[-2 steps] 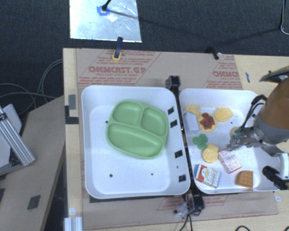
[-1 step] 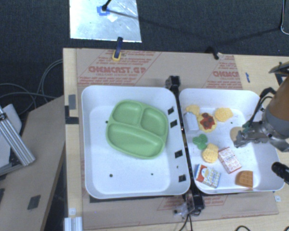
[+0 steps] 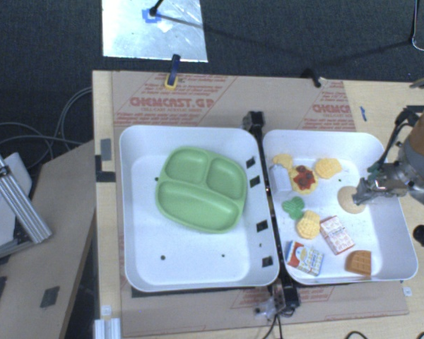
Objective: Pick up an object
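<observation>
Place: a robotics lab test cell, not a home or a shop.
Counter: a plywood counter topped with cardboard sheets printed with a maker's name.
Bins: two shallow white bins clipped side by side, one with a green divided plate, the other with toy food pieces.
Rigging: aluminium framing at the left, loose cables over dark carpet.
Marker: a shiny metal sheet on the floor with a blue tag.
</observation>
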You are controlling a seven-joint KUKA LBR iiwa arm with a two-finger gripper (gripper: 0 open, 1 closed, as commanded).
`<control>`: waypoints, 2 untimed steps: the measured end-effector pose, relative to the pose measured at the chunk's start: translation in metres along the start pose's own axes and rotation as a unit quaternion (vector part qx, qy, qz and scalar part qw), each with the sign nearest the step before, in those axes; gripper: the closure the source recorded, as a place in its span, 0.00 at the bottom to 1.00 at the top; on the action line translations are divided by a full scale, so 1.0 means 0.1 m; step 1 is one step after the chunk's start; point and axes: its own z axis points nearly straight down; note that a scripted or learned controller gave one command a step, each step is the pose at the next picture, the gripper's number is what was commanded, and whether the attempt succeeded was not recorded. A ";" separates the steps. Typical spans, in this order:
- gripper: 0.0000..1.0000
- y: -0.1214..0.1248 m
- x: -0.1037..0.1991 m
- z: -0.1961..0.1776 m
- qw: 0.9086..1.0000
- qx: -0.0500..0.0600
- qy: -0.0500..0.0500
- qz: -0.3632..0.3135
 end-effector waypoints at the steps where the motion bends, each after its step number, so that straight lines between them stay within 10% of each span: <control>1: 1.00 0.01 0.00 -0.13 1.000 0.002 0.000 0.000; 2: 1.00 0.05 0.54 -0.24 1.000 0.002 0.001 -0.002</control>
